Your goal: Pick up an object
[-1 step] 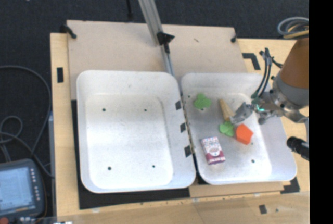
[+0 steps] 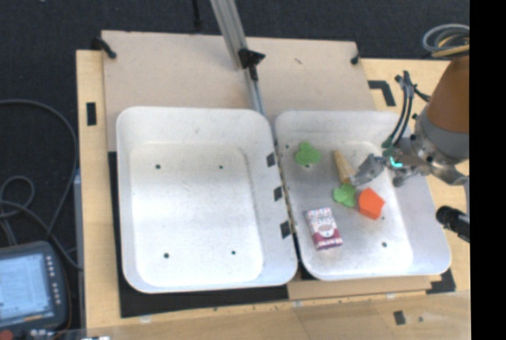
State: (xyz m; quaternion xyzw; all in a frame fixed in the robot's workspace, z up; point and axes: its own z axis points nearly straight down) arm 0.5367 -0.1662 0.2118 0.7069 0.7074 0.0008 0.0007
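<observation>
Reaching in from the right, the gripper (image 2: pixel 370 170) hangs low over the right bin (image 2: pixel 427 251), just above the orange block (image 2: pixel 371 204) and green piece (image 2: pixel 345 194); how far it is open cannot be told, and nothing shows in its grasp.

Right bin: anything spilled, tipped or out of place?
Nothing stands out. The right bin holds two green pieces, a tan stick, an orange block and a small printed box lying flat, all inside its walls. The tool hovers by the stick.
</observation>
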